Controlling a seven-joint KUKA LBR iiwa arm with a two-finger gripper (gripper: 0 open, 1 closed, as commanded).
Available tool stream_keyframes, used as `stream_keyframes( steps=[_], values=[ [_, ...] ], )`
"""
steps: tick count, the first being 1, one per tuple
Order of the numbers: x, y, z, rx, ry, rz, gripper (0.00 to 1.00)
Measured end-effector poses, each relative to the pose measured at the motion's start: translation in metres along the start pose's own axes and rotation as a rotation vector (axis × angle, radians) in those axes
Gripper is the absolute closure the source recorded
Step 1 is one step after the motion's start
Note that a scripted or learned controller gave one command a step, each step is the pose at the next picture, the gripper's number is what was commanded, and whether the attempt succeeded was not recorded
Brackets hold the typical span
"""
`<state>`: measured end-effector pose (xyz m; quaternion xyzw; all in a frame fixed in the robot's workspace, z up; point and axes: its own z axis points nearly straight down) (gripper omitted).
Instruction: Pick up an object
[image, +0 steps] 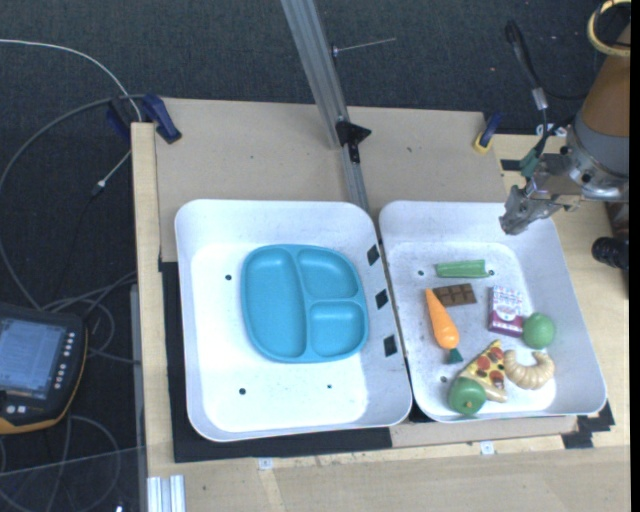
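Gripper (520, 215) hovers at the right bin's (575, 300) one o'clock rim, its grasp state unclear; toy food untouched, nothing lifted yet.

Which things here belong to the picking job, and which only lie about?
Job: gripper; carrot; chocolate; green stick; pizza slice; croissant; two green fruits; pink packet; right bin.
Lying about: blue tray; left bin; pendant.
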<state>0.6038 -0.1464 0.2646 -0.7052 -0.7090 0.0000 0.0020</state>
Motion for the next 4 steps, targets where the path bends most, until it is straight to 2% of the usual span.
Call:
stream_keyframes(
  steps=[2, 3, 4],
  values=[
    [0.092, -0.015, 0.023, 0.001, 0.000, 0.000, 1.00],
    [0.144, -0.027, 0.015, 0.000, 0.001, -0.002, 1.00],
    [0.202, -0.030, 0.029, 0.002, 0.000, -0.002, 1.00]
  ],
)
